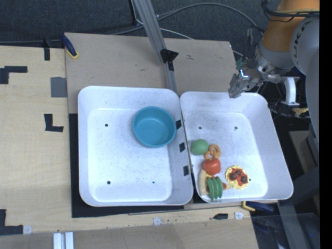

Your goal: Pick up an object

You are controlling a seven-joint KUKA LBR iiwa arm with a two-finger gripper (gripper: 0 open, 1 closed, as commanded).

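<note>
Arm w/ orange band comes in from upper right; gripper (236,88) hangs over the far rim of the right bin (257,139), near its top edge. It's small and dark at this angle, so can't tell whether it's released or clenched; nothing seen in it. Candidate objs sit clustered in the right bin's near-left part, well apart from the gripper: a green round piece (198,147), just right of it a tan pretzel-like piece (213,151), below those a red tomato-like piece (211,166), then a green ridged veg (215,187) lying partly over a yellowish item (202,179) at the bin's left wall. A small pizza-like toy (237,176), yellow w/ red topping, lies just right of the green veg. Left bin (104,154) holds a blue bowl (154,126), upright, in its far-right area next to the divide btwn bins. A grey metal pole (154,32) slants down from top centre to the bins' junction.
</note>
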